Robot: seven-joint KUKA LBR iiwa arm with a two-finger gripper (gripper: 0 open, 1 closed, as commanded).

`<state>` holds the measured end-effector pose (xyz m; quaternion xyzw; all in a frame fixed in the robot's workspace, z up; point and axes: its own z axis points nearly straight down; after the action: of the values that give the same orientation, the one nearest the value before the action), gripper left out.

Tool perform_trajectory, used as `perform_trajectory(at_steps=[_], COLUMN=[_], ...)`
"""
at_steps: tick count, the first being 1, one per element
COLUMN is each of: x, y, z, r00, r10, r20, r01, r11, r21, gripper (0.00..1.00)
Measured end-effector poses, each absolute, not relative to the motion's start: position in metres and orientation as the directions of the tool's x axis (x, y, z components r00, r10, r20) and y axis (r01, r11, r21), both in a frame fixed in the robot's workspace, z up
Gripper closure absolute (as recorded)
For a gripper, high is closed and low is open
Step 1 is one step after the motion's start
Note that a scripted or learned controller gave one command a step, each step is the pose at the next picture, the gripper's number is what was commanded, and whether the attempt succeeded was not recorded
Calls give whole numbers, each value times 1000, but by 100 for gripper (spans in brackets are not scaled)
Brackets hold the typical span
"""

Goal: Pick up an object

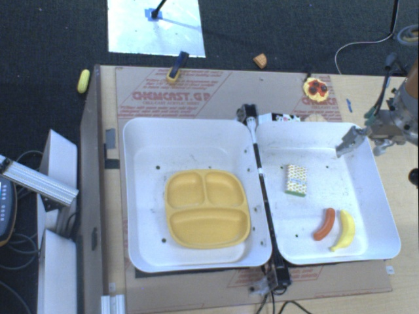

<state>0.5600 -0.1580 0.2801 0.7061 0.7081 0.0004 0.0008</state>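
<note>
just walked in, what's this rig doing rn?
The KUKA arm is reaching in over the right bin, its tool above the bin's far right corner with nothing visibly between its fingers. A patterned sponge block, hot dog and banana lie untouched in that bin. The left bin holds a yellow divided plate.

On the table, the left bin (141, 175) holds a yellow divided plate (207, 208). The right bin (373, 195) holds a patterned sponge (296, 180), a sausage (324, 224) and a banana (344, 230) just beside it. The end effector (359, 139) hangs over that bin's far right corner.
</note>
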Motion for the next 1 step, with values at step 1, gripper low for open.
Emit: perform_trajectory(at_steps=[1], x=[591], y=[-105], z=[173], r00=[-4], r10=[1000], r20=[1], r01=[1000], r11=[4], r21=[-2], gripper=[0])
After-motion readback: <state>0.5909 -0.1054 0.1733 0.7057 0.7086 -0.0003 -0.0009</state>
